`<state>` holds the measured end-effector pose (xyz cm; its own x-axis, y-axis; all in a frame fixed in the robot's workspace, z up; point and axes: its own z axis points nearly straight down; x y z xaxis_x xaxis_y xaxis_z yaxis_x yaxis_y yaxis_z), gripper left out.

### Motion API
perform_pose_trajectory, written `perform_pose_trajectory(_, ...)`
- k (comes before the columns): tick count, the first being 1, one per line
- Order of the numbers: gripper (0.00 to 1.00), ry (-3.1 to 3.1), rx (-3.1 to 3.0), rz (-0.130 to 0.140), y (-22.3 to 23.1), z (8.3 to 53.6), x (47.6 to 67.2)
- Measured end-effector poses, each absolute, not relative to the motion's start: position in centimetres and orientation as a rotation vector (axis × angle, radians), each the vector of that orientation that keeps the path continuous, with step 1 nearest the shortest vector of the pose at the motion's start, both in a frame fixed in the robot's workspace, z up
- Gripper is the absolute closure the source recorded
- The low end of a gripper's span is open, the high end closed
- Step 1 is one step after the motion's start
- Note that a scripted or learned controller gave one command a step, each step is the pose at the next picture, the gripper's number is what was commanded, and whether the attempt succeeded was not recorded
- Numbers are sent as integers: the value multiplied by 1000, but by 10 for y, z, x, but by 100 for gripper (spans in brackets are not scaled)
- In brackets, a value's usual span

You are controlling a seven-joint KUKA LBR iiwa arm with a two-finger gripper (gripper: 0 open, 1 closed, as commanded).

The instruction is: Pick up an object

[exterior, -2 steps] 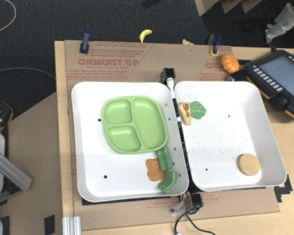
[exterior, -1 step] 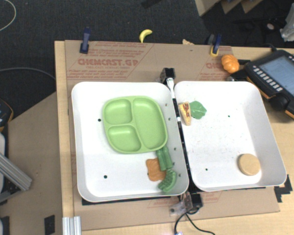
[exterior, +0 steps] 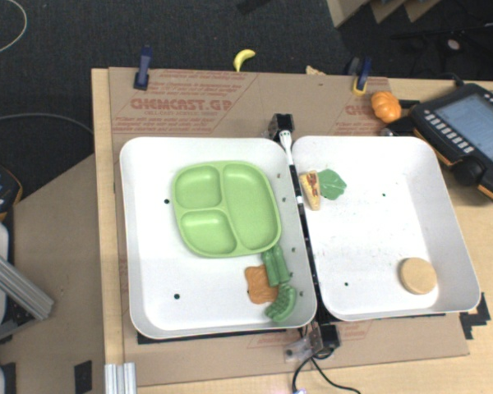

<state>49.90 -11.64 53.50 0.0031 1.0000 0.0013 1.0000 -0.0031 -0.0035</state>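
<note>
Disc point(exterior: 416, 275), tan and biscuit-like, lying flat and alone near the front right corner of the right bin point(exterior: 370, 228), looks light, stiff and best pinched across its rim, though whether my hand is open I cannot tell.

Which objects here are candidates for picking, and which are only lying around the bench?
For the job, in the bins:
green divided plate
green toy piece
orange-brown piece
round tan disc
small tan and green items

Just lying about:
orange object
yellow object
handheld controller
blue clamps
</note>
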Motion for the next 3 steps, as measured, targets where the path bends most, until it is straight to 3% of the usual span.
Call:
perform_pose_trajectory(1, 100, -2221, -2212, 7, -71, 463, 478)
perform_pose_trajectory(2, 100, -2225, -2209, 7, -9, 412, 479)
perform_pose_trajectory(3, 100, -2227, -2211, 4, 59, 403, 479)
